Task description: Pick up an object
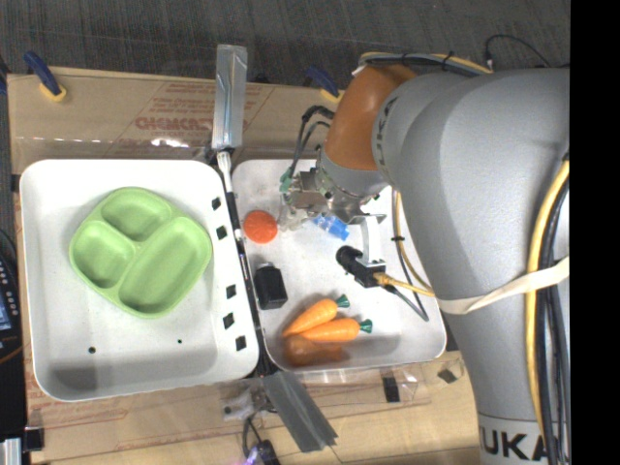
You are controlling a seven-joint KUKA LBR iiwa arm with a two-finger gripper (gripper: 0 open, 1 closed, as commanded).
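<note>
My gripper (302, 204) hangs low over the back part of the right bin (417, 329), under the orange wrist band. An orange ball (260, 226) lies just to its left, close beside it. A small blue object (334, 227) sits right beside the gripper on the other side. Toward the front of the bin lie a black block (269, 286), two carrots (315, 315) (336, 331) with green tips, and a brownish piece (308, 351) against the front wall. Nothing is visibly held.
The left bin (58, 356) holds a green divided plate (141, 250). A ridge with black clips (232, 260) separates the two bins. The grey arm body (484, 182) covers the right bin's right side, with cables (402, 287) trailing into the bin.
</note>
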